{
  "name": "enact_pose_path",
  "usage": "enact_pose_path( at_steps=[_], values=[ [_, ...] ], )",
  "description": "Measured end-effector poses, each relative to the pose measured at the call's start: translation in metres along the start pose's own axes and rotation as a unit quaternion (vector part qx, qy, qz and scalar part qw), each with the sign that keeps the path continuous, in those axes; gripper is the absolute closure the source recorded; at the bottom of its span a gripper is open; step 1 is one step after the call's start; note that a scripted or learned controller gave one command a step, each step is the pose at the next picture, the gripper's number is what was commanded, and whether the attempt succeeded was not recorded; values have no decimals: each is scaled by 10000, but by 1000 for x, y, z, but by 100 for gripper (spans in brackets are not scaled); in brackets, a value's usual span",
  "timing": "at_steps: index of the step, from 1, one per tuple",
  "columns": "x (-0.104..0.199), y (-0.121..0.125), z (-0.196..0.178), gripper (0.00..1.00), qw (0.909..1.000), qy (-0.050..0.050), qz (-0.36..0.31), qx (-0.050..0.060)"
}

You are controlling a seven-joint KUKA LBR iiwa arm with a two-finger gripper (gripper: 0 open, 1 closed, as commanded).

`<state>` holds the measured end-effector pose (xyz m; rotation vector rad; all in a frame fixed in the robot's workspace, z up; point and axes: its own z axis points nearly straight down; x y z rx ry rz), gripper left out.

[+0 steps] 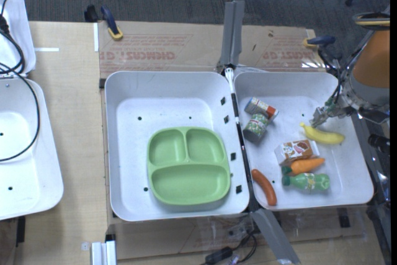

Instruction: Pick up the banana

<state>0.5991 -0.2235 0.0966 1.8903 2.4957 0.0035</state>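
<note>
- Yellow banana (323,135) is lying in the right bin (366,189), long axis running left-right, tilting slightly down to the right.
- Jaws (322,113) are hovering just above its left end; whether they are released or clenched cannot be told.
- Sharing that bin are two cans (259,117), a carton (295,150), carrot (306,165), bottle (307,181) and sausage (264,187).
- Left bin (118,133) is holding a green plate (188,166).
</note>
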Motion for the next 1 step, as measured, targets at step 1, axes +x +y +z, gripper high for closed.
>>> enact_pose_path(
  at_steps=[1],
  values=[
    [58, 12, -14, 0, 9959, 37, -899, 34]
  ],
)
